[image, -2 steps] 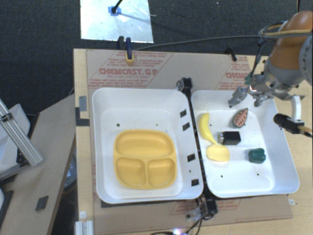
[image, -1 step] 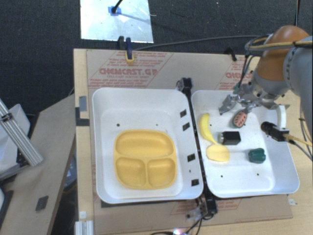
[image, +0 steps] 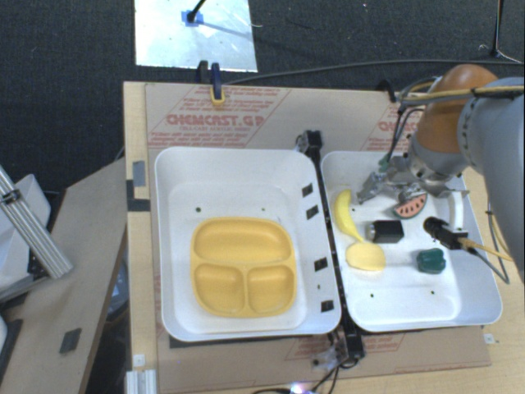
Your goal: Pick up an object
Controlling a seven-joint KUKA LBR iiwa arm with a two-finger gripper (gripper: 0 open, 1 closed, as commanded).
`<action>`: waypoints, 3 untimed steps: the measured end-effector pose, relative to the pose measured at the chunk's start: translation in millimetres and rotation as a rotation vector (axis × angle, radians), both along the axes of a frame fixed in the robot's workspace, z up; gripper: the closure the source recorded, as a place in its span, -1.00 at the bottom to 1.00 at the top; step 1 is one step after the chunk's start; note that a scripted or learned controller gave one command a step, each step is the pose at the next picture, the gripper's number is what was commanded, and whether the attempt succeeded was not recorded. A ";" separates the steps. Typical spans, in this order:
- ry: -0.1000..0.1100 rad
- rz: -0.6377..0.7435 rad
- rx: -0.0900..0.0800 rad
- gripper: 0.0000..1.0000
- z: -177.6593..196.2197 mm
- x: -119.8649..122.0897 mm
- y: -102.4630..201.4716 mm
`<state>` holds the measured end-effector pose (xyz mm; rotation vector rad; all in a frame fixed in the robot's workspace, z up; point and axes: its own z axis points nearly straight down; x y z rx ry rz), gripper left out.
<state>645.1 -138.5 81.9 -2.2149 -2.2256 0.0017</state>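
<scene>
Left bin [image: 176,187]: held yellow divided tray [image: 243,266]. Right bin [image: 476,302]: hand [image: 379,184] hovered at far edge, fingers spread, holding nothing; banana [image: 344,213], yellow lemon-like piece [image: 366,258], black block [image: 386,231], watermelon slice [image: 409,206], green item [image: 431,260] lay nearby.

Yellow three-compartment tray [image: 243,267] in left white bin [image: 176,212], blue-yellow clamp [image: 216,84] on cardboard sheet [image: 246,113]
</scene>
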 end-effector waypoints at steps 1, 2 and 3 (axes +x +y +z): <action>-0.008 0.002 -0.002 1.00 14.5 2.3 -0.5; -0.009 -0.001 -0.002 1.00 59.5 6.9 -4.1; -0.009 0.001 -0.002 1.00 117.5 0.8 1.7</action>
